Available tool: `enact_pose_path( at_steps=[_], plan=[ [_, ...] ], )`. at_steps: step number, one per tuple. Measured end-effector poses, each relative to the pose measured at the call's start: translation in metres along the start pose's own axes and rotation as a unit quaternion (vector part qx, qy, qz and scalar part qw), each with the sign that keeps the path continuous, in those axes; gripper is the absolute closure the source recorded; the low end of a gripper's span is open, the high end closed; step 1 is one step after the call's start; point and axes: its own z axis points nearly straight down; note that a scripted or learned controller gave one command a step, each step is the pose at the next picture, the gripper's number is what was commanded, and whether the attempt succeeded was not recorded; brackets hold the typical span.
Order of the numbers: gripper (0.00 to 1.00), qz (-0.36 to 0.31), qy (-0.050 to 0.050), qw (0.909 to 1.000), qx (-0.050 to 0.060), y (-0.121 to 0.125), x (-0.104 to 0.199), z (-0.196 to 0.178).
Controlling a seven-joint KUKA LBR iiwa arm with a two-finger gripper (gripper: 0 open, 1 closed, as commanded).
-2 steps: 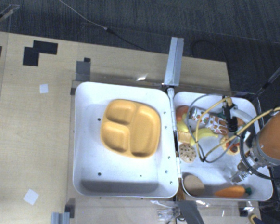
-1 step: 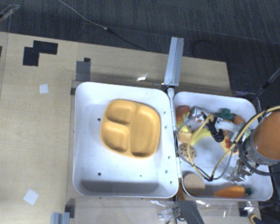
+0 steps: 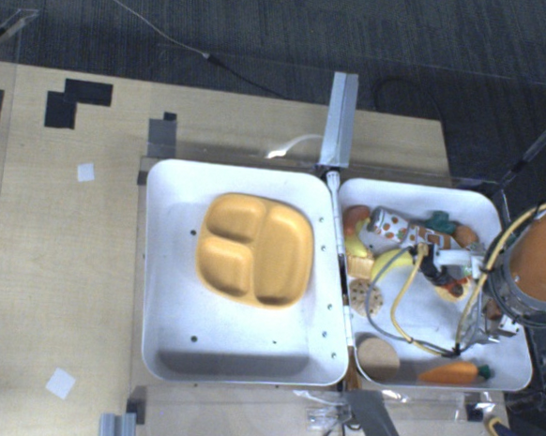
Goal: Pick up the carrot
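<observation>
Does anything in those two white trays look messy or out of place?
Nothing looks spilled or broken. The right bin is crowded: toy foods are heaped along its far side, while the carrot lies alone along the near wall. The left bin holds a yellow divided plate, sitting slightly askew.

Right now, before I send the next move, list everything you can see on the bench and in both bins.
Left bin: one, white, left of the divider.
Divided tray: one, yellow, middle of the left bin.
Right bin: one, white, right of the divider.
Carrot: one, orange with a green end, lying along the right bin's near wall.
Round brown item: one, near-left corner of the right bin.
Banana: one, yellow, left part of the right bin.
Mixed toy pile: several, multicoloured, far part of the right bin; too cluttered to count.
Cable: one, yellow, looping across the right bin.
Arm: one, orange band showing, over the right bin's right edge.
</observation>
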Motion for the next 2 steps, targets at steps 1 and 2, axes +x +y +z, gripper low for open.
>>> enact_pose_path(
  at_steps=[1,2],
  plan=[
    [1.0,-0.001,-0.001,1.0,0.002,-0.054,0.033,-0.011],
    [1.0,0.0,0.0,1.0,0.002,-0.114,0.028,0.0]
  ],
)
